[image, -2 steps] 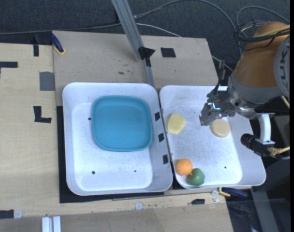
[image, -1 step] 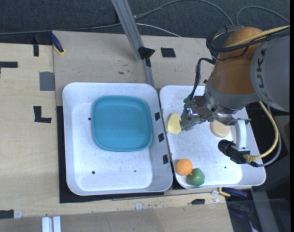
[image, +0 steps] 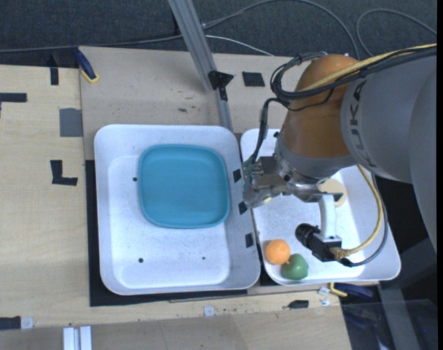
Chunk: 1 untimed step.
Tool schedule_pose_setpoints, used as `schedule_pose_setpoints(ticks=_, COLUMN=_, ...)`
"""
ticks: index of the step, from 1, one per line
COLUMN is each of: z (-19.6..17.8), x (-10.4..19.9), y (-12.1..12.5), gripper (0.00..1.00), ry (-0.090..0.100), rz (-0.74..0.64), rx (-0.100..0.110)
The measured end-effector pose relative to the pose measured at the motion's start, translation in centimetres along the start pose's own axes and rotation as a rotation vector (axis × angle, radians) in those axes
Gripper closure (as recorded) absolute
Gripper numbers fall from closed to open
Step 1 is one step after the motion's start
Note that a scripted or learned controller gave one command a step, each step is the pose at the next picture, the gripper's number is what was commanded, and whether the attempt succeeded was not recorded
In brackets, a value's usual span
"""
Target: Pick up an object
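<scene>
- Small round orange ball (image: 277,251), smooth and matte, lies on the floor of the right-hand shallow white plastic bin (image: 367,268), near that bin's front left corner.
- Small green rounded object (image: 295,267), slightly glossy and a little lumpy in outline, lies touching the orange ball on its front right side, just beside the bin's front rim.
- Both items rest free on the bin floor; nothing grips them.
- Two-finger gripper (image: 259,183), dark metal with blocky parts, sits over the left rim of the right-hand bin, at the seam between the two bins, behind the orange ball and apart from it.
- Gripper fingers are hidden among the dark hardware; whether they stand apart or together cannot be told.
- Grey arm with a broad orange band (image: 320,111) enters from the right and covers much of the right-hand bin; black and yellow cables loop around it.
- Black cylindrical fitting (image: 316,240) on a white bracket hangs just to the right of the orange ball.
- Left-hand shallow white plastic bin (image: 112,195), with rounded corners, holds a square turquoise plastic plate (image: 183,186) with rounded corners and a raised rim, lying flat in the rear half.
- Pale wooden bench top (image: 32,210) bears strips of black tape.
</scene>
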<state>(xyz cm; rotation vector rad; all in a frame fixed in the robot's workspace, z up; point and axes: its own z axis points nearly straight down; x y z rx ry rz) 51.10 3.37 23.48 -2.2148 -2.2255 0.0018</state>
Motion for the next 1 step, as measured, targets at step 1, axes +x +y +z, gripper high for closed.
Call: schedule_pose_setpoints(ticks=1, z=-0.74, x=5.07, y=-0.7, gripper=1.0, ry=0.0, rz=0.0, rx=-0.001)
